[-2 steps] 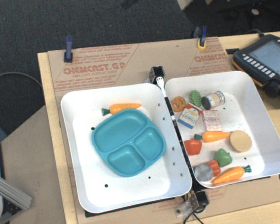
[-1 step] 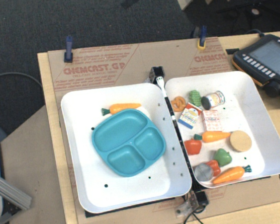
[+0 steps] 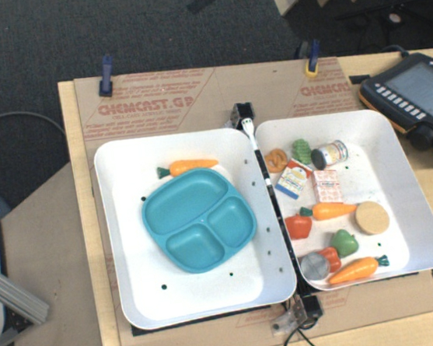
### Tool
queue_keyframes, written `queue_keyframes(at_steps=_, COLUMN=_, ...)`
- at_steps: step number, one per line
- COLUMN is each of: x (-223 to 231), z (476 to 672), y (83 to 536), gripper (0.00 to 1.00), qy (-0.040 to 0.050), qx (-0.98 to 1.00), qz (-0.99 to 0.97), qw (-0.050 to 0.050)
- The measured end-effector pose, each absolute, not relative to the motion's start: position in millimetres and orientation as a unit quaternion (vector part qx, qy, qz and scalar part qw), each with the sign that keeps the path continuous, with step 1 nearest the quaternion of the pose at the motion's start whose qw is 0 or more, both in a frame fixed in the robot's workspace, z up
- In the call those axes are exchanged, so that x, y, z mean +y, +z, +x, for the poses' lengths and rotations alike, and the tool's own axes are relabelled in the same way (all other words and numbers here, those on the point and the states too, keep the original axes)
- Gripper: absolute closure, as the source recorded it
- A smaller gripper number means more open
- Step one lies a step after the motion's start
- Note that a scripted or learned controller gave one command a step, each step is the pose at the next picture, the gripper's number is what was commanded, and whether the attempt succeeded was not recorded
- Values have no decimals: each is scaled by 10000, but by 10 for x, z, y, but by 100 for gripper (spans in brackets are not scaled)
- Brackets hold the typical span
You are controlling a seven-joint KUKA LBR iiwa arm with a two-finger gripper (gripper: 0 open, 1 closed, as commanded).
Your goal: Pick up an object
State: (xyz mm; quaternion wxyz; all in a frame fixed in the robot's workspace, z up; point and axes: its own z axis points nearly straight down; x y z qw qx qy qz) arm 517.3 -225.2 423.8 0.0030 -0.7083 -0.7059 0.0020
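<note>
Right, whether your gripper is open or closed I cannot tell, so I'd go in wide. Your easiest pick, I'd say, is the lone carrot (image 3: pixel 188 165) in the left bin (image 3: pixel 123 242), just beyond the blue divided plate (image 3: pixel 199 219); close across its narrow width. The right bin (image 3: pixel 406 184) is crowded: a small jar (image 3: pixel 329 154), a second carrot (image 3: pixel 334 209) beside a tan disc (image 3: pixel 371 217), and a green pepper (image 3: pixel 344 242) all lie close enough to snag a descent.
</note>
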Motion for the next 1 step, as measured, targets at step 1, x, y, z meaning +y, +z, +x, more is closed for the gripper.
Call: queue_keyframes(at_steps=1, x=-2241, z=4771, y=3674, gripper=100, qy=15, qx=-7063, qz=-7079, qw=31)
